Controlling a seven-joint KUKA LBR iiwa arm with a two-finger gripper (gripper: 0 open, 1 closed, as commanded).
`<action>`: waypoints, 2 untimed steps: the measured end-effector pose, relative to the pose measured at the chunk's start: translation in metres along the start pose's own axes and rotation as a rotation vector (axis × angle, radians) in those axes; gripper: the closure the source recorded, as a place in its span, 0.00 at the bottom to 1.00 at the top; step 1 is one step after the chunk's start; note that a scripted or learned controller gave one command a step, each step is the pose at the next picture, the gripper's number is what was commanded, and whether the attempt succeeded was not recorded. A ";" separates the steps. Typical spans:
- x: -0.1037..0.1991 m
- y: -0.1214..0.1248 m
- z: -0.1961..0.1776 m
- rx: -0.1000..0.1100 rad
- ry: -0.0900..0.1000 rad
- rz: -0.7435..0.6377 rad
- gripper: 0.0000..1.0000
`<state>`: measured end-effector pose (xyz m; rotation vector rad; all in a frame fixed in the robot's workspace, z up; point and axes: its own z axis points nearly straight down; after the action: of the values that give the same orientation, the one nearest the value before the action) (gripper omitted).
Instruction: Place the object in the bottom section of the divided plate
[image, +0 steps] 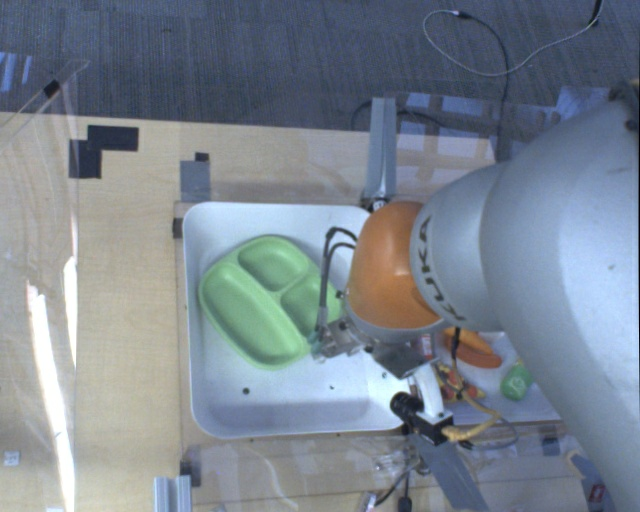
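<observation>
Background bits around the bench

A thin black cable (500, 62) is looping across the dark grey carpet (200, 50), and black L-shaped tape (100, 148) is sticking to the light wooden benchtop (120, 350).

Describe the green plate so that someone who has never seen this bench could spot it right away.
Look at the left white bin, the one left of the grey arm's orange band. The plate lies in its upper half, tilted at an angle. It is pale green with three sections, unlike the small green object in the right bin.
</observation>
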<state>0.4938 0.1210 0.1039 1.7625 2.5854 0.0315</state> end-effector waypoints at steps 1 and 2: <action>-0.041 -0.017 -0.081 0.019 -0.005 0.369 1.00; -0.128 -0.049 -0.259 0.017 -0.006 0.304 1.00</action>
<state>0.4899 -0.0185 0.3616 2.1388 2.2941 0.0073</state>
